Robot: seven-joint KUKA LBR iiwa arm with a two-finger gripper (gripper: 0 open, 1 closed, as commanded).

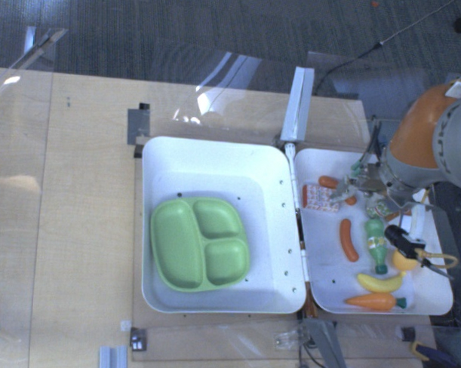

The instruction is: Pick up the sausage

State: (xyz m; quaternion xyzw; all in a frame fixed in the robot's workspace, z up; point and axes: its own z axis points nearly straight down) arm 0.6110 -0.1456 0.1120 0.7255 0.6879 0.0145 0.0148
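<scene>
The left bin [216, 152] holds a green tray [200, 243], the right bin [317, 292] holds the sausage [349, 240] with bare floor at its nine o'clock, and the gripper [364, 179], opening unreadable, hangs at its twelve o'clock.

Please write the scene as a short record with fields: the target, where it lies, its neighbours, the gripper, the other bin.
target: sausage
location: right bin, left of centre, lying free
neighbours: green bottle to its right; banana and carrot near the front edge; red-and-white packet at the back left
gripper: low over the back of the right bin, apart from the sausage
left bin: holds a green divided tray
task state: sausage not yet picked up
</scene>
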